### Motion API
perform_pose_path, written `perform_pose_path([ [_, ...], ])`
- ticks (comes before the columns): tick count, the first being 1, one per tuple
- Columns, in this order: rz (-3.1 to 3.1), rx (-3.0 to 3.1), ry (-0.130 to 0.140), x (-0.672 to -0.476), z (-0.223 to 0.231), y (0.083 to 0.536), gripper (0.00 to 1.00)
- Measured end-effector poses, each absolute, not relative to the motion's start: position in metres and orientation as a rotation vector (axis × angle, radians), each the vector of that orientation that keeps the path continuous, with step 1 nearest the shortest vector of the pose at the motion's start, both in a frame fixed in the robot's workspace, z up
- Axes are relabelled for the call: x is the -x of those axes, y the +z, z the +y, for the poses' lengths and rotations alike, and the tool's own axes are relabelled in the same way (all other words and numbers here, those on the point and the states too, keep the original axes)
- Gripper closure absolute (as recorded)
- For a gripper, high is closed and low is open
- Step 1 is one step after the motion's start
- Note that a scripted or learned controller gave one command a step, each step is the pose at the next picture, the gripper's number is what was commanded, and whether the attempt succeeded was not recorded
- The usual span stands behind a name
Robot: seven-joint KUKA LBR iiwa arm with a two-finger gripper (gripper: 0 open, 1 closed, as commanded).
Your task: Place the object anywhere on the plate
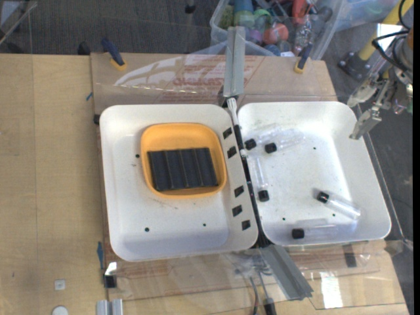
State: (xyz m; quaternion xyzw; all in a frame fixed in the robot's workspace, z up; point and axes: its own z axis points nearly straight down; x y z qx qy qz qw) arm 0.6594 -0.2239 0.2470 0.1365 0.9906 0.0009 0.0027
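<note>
An orange plate (182,136) sits in the left bin (125,202). A dark grey ribbed block (182,168) lies flat on the plate and covers most of its floor. My gripper (356,118) hangs at the right bin's far right rim, well away from the plate. It is open, with its two thin fingers (365,123) spread and nothing between them.
The right bin (295,169) holds several clear tubes with black caps, among them one at the back (279,139), one near the divider (258,174) and one at the front right (338,204). A clear tub of toys (282,8) stands behind the bins.
</note>
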Motion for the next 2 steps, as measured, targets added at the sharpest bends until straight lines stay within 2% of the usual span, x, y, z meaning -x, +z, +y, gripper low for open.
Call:
perform_pose_path([
  [2, 3.126, -0.273, 0.001, -0.6605, -0.2200, 0.2382, 0.00],
])
